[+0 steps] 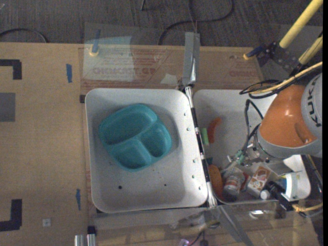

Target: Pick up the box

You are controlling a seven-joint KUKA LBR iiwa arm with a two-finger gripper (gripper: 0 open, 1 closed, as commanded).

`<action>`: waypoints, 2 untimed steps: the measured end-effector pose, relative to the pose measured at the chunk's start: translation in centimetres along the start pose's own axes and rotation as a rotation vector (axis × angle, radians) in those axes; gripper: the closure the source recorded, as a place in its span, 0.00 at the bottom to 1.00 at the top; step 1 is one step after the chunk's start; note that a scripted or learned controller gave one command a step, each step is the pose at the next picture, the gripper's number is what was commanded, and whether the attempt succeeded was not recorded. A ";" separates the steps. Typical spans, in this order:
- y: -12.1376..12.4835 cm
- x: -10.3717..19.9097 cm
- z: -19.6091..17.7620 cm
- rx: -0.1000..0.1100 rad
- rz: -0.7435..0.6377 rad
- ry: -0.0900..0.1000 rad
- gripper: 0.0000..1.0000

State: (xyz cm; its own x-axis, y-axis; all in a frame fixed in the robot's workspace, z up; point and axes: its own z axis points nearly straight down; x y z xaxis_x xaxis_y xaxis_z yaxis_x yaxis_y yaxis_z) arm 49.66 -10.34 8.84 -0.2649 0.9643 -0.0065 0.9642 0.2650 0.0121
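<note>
The arm point(300, 119) wears a glossy orange band above a rounded grey wrist, with black lettering on its pale upper casing and thin black cables looping alongside it.

The 2 bins, left point(102, 188) and right point(225, 104), look like smooth white plastic with a soft sheen; the teal tray point(136, 136) in the left one is matt moulded plastic with 3 compartments; the divider strip point(190, 60) between the bins looks like dull grey metal. The bench point(41, 152) has a flat, matt, cardboard-brown face; the arm's orange band point(287, 119) is glossy and smooth; the box point(259, 181) looks like printed card, slightly shiny.
</note>
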 end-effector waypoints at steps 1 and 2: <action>4.9 -4.6 0.2 0.004 0.165 0.002 0.00; 10.7 -5.4 0.3 0.007 0.384 0.000 0.00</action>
State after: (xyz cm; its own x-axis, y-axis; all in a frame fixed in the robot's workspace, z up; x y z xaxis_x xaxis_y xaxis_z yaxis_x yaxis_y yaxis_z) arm 61.37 -12.70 8.71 0.1153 0.9933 -0.0032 0.9933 -0.1153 0.0064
